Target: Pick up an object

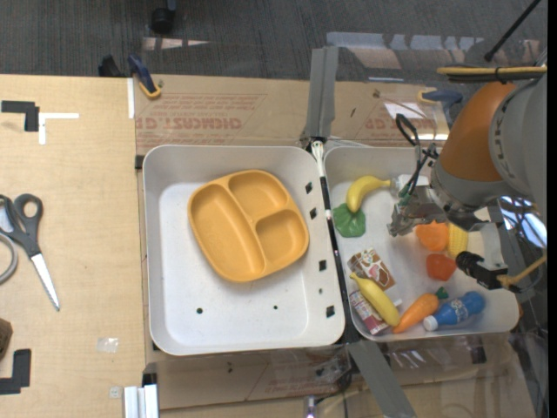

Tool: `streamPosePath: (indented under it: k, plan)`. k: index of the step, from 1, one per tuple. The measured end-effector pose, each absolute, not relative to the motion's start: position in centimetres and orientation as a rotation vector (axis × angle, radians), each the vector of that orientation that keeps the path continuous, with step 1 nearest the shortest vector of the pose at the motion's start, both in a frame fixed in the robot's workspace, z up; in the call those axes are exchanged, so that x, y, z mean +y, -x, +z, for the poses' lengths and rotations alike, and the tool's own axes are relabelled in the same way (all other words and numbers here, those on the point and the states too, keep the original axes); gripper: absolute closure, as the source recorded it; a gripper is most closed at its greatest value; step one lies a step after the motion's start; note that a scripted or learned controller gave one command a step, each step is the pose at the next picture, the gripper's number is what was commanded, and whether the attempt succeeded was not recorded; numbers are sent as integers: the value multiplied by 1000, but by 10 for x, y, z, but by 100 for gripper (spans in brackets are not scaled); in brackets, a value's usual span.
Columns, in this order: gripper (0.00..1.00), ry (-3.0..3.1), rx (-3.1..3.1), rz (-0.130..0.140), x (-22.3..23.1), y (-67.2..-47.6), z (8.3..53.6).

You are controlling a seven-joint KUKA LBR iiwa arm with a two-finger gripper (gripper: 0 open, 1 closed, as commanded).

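Dark grey carpet lies behind a pale wooden table (70, 259) bearing two shallow white bins side by side. On the left bin (165, 312) rests an orange divided plate (248, 225); scissors (30, 242) lie on the bare tabletop well to its left. Toys crowd the right bin (383, 159): a yellow banana (365, 190) touching a green piece (350, 224), a small printed packet (370, 268), a second banana (379, 299), an orange carrot (416, 310) and a blue bottle (457, 312) along the near wall, plus orange and red pieces (435, 251) under the arm. The grey arm (496, 138) reaches in from the right, its hand (402, 220) lowered in the middle of that bin, between the banana and the orange pieces. Whether the hand is open or closed cannot be told from this angle, and nothing is seen held. The work appears to be at the descent-and-grasp step; the next move calls for closing on one toy and lifting it without snagging its neighbours.
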State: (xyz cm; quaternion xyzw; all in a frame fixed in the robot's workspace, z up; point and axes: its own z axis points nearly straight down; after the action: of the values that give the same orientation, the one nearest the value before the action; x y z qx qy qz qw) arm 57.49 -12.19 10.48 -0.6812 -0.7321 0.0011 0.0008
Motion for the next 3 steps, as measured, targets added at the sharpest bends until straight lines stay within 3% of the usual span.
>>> streamPosePath:
  k: [1, 2, 3]
  plan:
    - [100, 1669, -2667, 0, -186, -621, 93]
    - [100, 1915, -2493, 1, -90, -629, 192]
    - [100, 1707, -2638, 2, -187, -597, 141]
